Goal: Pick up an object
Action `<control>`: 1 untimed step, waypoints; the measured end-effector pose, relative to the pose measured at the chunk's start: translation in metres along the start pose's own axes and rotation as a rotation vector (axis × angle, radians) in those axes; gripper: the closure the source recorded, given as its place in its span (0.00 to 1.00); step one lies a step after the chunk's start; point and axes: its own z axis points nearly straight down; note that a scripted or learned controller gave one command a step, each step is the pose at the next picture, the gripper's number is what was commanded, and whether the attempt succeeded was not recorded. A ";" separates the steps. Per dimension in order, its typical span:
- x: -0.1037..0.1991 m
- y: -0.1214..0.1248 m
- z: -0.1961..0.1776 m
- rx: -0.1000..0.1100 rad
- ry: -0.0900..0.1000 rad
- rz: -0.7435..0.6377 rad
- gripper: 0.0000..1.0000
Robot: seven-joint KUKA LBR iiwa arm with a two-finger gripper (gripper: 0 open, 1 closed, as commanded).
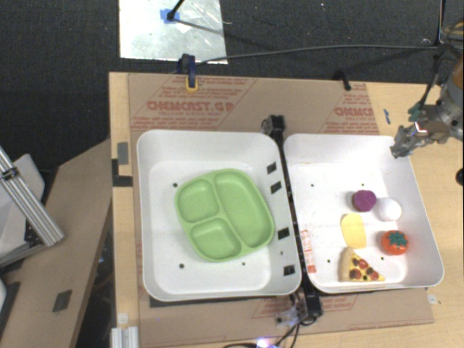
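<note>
The right bin (326,172) holds several toy foods: a purple round piece (364,200), a white ball (391,209), a yellow block (353,230), a red tomato (394,242) and a pizza slice (358,267). My gripper (403,145) hangs at the far right edge of the view, just above the right bin's back right corner, well clear of the food. Nothing shows between its fingers.
In the left bin (156,194) lies a green divided plate (223,212). Black clips run along the seam between the bins (281,194). A cardboard sheet (239,104) lies under both bins, and a shiny sheet (170,20) is behind it.
</note>
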 end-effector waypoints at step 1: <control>0.053 -0.017 0.008 0.007 0.004 -0.003 1.00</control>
